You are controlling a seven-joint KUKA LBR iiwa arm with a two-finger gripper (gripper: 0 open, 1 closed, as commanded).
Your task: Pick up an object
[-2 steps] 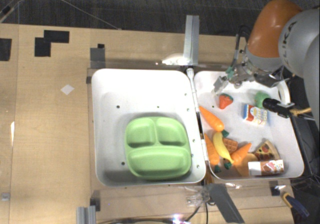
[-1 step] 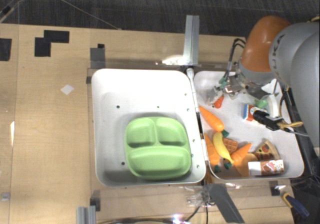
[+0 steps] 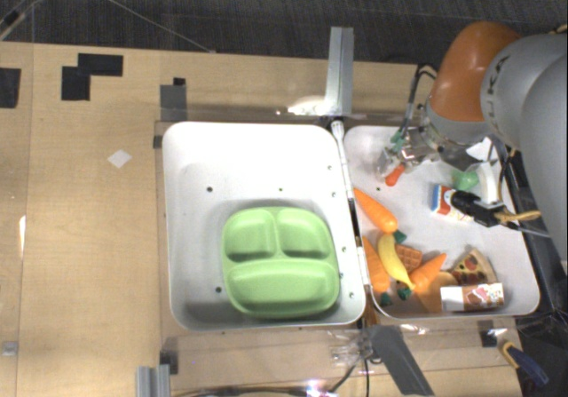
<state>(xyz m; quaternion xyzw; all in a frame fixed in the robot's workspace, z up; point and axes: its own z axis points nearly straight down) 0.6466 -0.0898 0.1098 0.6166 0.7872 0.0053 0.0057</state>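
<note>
My gripper hangs over the far left part of the right bin, below the arm's orange band. A small red-orange piece lies just under and in front of it; whether they touch is unclear. Toy foods fill the rest of this bin: a long carrot by the left wall, a yellow banana, a brown waffle, a second carrot, a pizza slice and a white-and-red carton at the front.
A green divided plate sits in the left bin. A small green toy and a blue-and-red box lie right of the gripper, under the arm. A metal post stands behind the divider between the bins.
</note>
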